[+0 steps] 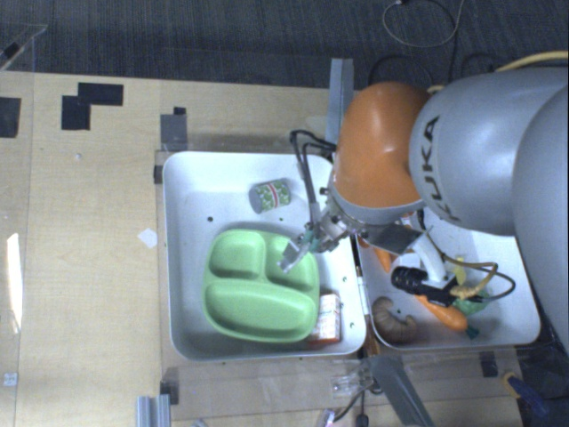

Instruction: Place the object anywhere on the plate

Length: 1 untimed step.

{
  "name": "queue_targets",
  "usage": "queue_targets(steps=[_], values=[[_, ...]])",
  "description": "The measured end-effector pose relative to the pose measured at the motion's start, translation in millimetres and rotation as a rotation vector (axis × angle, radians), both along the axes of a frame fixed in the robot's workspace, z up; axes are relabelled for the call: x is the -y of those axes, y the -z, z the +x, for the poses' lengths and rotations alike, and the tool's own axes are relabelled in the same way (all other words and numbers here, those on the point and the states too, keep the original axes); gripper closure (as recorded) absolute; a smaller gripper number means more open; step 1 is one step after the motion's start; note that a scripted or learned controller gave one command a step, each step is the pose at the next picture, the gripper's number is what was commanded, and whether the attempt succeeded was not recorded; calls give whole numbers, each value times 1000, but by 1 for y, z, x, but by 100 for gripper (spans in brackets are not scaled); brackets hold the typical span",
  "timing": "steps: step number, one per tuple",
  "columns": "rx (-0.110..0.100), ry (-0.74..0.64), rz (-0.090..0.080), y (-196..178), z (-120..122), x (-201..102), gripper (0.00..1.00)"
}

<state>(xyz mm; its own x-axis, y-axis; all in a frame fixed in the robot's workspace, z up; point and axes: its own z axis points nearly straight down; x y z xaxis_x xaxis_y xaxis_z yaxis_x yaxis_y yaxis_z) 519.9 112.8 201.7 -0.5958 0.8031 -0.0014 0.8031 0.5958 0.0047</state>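
Hand over the green plate's rim — grip unreadable; small can lies apart, perhaps the object.

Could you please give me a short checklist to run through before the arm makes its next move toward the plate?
1. Plate sits flat in the left bin: ok.
2. Gripper is over the plate's upper right compartment: ok.
3. Object seen between the fingers: cannot tell.
4. Can lies off the plate, behind it: ok.
5. Box touches the plate's right edge: not ok.
6. Carrot is in the right bin: ok.
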Motion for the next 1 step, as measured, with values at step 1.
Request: queue_targets(steps=[1], values=[[2, 320, 1, -164, 45, 34, 0]])
